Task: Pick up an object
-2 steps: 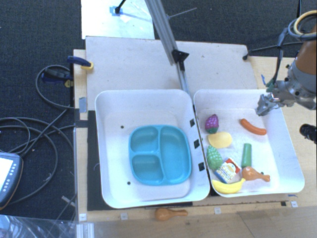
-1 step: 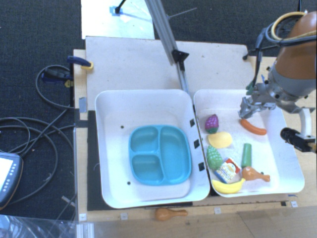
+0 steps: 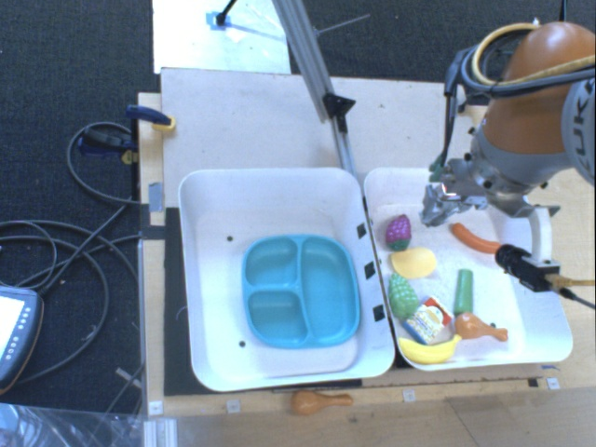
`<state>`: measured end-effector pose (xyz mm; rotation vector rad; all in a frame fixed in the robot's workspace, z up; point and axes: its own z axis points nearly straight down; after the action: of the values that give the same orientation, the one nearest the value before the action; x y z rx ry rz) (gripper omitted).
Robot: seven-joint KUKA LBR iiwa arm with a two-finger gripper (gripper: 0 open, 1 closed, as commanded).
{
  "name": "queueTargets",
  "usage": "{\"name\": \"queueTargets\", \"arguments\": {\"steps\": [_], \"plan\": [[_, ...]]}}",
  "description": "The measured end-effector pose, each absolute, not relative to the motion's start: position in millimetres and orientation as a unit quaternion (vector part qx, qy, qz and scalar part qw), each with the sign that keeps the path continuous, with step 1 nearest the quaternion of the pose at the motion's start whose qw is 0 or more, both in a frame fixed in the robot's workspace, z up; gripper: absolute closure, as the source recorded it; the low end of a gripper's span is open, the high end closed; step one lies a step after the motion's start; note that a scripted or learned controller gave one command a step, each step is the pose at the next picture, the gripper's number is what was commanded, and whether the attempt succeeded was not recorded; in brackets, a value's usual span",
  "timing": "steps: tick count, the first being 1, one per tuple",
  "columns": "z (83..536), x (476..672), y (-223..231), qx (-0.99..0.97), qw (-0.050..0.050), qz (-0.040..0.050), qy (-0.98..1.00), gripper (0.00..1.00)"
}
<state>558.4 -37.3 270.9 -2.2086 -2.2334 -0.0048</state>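
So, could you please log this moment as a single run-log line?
gripper: over right bin, upper part | grasp: none visible | nearest: purple grapes, orange sausage | blue tray: left bin

Bins point(image 3: 279, 189) were white, tray point(image 3: 301, 291) light blue, grapes point(image 3: 399, 231) purple, banana point(image 3: 428, 350) yellow, sausage point(image 3: 476, 239) orange-red, cucumber point(image 3: 464, 291) green.

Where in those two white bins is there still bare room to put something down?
Left bin: bare floor rings the blue tray, widest at the back. Right bin: toys crowd its left and front; bare patches lie behind the grapes and right of the sausage.

Glossy blue plastic tray point(image 3: 301, 291) in a smooth white plastic bin point(image 3: 209, 250).
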Motion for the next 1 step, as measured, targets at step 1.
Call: {"name": "queueTargets", "arguments": {"steps": [1], "plan": [[270.6, 558.8, 20.9, -0.703, 0.0, -0.0016, -0.711, 1.0]]}}
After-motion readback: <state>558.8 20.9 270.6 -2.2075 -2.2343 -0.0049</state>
